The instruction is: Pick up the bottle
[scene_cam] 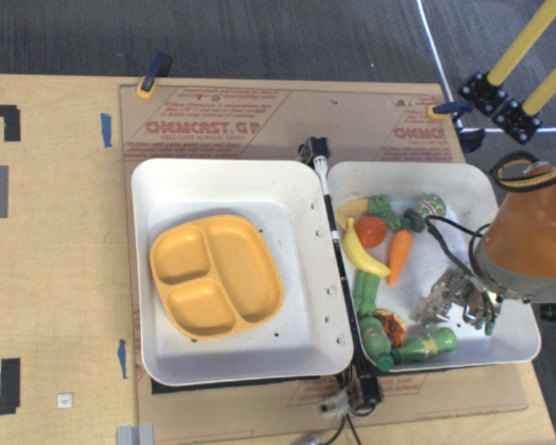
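While above bottle [424, 345], claw [442, 306] unreadable.

Two bins are sitting side by side; the left bin [157, 202] is holding a divided tray [216, 273]; the right bin [510, 341] is holding a bottle [424, 345] at its near edge, with a carrot [398, 254] behind it.
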